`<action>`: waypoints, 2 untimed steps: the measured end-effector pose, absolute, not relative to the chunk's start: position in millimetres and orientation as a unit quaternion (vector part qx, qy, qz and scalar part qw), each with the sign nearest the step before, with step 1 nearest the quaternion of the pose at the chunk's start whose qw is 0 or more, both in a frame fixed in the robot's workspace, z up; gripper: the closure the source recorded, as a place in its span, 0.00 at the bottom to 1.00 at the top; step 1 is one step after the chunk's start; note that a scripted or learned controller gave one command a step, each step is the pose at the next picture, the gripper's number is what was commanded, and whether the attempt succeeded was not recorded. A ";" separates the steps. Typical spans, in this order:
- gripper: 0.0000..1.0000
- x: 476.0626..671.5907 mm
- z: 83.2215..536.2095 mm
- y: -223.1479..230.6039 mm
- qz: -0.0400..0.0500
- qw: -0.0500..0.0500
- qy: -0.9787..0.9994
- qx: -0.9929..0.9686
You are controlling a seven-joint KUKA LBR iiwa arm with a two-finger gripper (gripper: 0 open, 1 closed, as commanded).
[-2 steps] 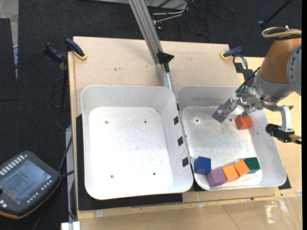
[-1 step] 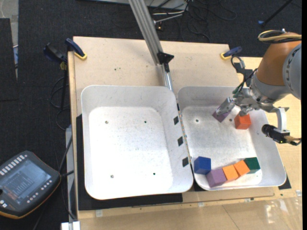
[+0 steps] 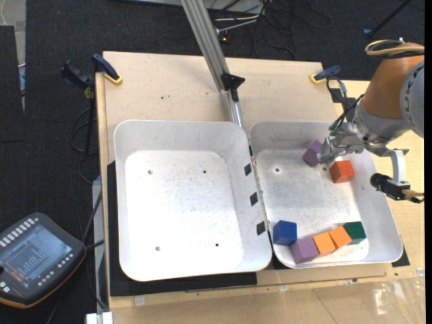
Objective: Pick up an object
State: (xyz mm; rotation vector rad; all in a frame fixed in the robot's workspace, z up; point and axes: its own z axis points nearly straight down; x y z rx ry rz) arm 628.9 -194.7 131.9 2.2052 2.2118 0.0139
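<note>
Right bin (image 3: 378,211) | hand (image 3: 327,155) near far wall | purple block (image 3: 311,154) beside

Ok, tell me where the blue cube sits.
The blue cube lies in the right bin, near its front left corner, next to the purple block.
</note>
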 end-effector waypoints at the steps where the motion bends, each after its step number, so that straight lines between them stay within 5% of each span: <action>1: 1.00 621.0 189.8 -196.8 0.001 0.003 0.707 0.707; 2: 1.00 629.8 252.0 -196.2 0.002 0.005 0.708 0.706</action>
